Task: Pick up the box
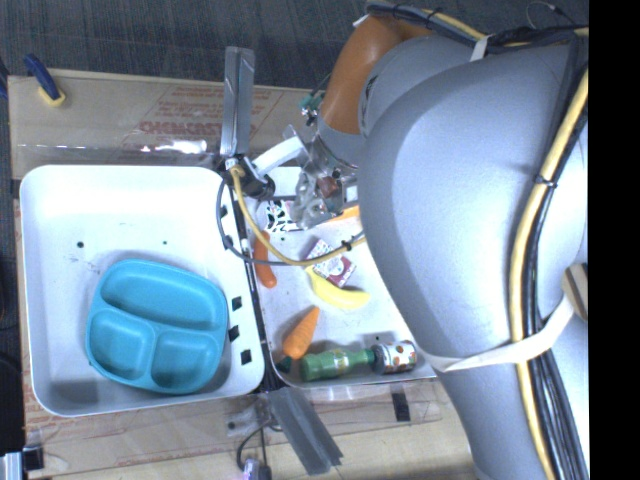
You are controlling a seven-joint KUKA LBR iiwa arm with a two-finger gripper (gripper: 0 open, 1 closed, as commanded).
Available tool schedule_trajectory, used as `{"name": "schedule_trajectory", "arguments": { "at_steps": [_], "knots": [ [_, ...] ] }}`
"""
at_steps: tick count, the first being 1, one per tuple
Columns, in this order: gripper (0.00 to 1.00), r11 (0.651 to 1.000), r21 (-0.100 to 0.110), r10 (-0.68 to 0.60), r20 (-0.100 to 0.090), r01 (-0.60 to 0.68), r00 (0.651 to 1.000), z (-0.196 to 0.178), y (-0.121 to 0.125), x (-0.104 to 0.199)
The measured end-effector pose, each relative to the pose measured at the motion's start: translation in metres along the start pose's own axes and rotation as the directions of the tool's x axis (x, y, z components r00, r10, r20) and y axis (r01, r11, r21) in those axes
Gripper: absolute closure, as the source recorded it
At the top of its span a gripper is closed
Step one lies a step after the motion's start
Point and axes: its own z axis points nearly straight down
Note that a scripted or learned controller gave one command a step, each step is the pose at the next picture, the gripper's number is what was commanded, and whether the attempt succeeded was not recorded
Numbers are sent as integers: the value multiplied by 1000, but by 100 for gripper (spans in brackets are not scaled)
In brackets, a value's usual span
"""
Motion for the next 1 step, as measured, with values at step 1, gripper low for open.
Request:
{"name": "schedule_trajectory", "arguments": {
  "at_steps": [1],
  "knots": [
    [0, 1000, -1, 3, 1, -3, 1000, 0, 2, -1]
  ]
}}
